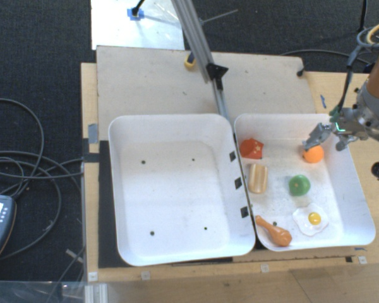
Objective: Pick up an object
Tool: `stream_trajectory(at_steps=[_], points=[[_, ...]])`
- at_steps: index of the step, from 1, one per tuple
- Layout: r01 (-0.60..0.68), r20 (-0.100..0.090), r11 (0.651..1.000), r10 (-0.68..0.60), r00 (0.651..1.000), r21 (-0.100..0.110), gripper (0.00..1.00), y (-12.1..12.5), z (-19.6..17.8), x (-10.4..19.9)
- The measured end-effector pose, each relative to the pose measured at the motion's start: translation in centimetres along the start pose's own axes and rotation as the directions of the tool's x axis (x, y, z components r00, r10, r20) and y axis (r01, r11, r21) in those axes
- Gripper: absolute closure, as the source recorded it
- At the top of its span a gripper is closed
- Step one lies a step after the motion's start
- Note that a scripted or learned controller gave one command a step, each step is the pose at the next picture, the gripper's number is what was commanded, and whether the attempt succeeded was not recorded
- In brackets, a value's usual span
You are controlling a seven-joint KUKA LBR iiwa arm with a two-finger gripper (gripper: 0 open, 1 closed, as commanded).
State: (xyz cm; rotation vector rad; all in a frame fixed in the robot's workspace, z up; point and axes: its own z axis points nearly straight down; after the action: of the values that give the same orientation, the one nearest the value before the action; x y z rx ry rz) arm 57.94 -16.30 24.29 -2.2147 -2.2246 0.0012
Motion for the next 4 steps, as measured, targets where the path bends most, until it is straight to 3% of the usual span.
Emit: stream_trajectory(at_steps=[1, 3, 4], points=[[0.0, 0.001, 1.0, 0.0, 1.0, -0.004, 0.0, 0.1, -0.2, 0.0], [-0.003, 0.001, 1.0, 0.003, 1.0, 0.0, 0.0, 0.6, 11.5, -0.3], [-0.003, 0.0, 1.0, 0.003, 1.0, 0.0, 0.0, 0.6, 15.4, -0.2]])
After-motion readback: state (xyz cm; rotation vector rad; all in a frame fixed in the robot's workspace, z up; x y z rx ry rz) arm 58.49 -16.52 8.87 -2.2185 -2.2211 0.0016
